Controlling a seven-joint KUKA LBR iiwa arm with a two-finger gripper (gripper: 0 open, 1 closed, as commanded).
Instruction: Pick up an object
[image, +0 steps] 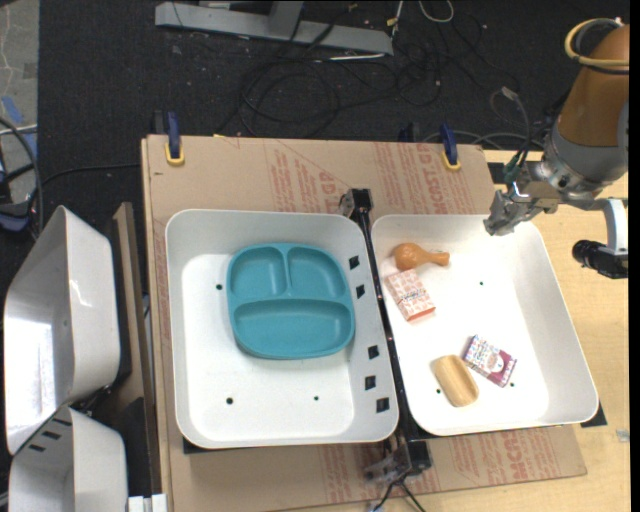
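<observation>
The right bin (560, 300) holds several small objects. An orange chicken drumstick (416, 257) lies near its back left. Just below that is a pink and white packet (410, 296). A tan bread roll (455, 381) rests near the front, with a purple and white box (489, 360) to its right. My gripper (503, 219) hangs over the bin's back right edge, apart from all of them, with nothing between its fingers that I can see.
The left bin (200, 400) carries a teal divided plate (291, 301). Both bins sit on a cardboard sheet (300, 175) clamped at the back. White tubs (55, 320) stand at the far left, and cables lie on the dark floor behind.
</observation>
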